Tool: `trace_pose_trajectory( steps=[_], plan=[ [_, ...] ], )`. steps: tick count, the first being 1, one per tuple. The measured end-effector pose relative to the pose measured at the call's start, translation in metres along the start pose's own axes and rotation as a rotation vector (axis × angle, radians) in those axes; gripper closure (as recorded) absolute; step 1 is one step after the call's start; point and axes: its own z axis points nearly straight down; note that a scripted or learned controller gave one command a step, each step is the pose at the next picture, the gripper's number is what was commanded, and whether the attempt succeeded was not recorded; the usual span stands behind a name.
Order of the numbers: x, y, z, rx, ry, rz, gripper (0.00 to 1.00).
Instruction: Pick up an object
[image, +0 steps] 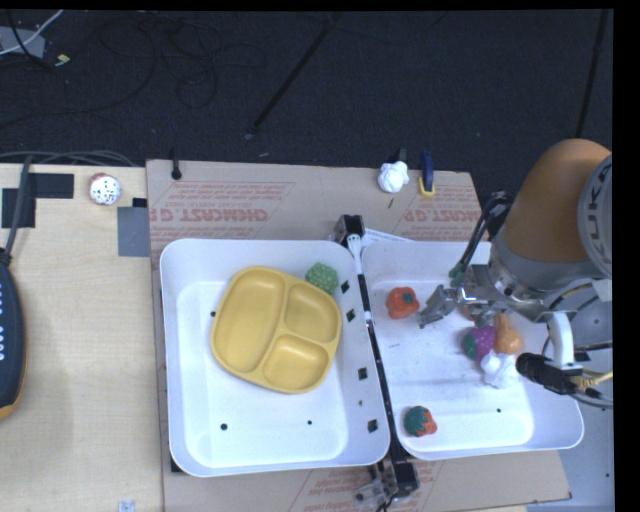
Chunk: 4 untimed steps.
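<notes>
My gripper (432, 306) hangs low over the right bin (560, 435), its two grey fingers spread open with nothing between them. Just left of the fingertips lies a red-orange toy with a green top (401, 302), apart from them. Behind the gripper, under the wrist, sit a purple and green toy (478, 343), an orange piece (508, 338) and a white piece (495, 371), bunched together. A red and green strawberry-like toy (420, 421) lies near the bin's front edge.
The left bin (190, 420) holds a yellow divided plate (277, 328) and a green toy (322, 276) at its far right corner. A black divider (372, 350) runs between the bins. A white crumpled thing (393, 177) lies on the cardboard behind.
</notes>
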Motion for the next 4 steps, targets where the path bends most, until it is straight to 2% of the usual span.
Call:
trace_pose_trajectory(
  steps=[1,2,3,4],
  plan=[
    [-0.001,0.0,-0.01,0.001,0.001,0.002,1.0],
    [0.065,0.04,-0.032,-0.005,0.001,-0.007,1.0],
    [0.171,0.045,-0.017,0.0,0.002,-0.009,1.0],
    [0.25,-0.003,-0.07,-0.003,0.003,-0.008,1.0]
  ],
)
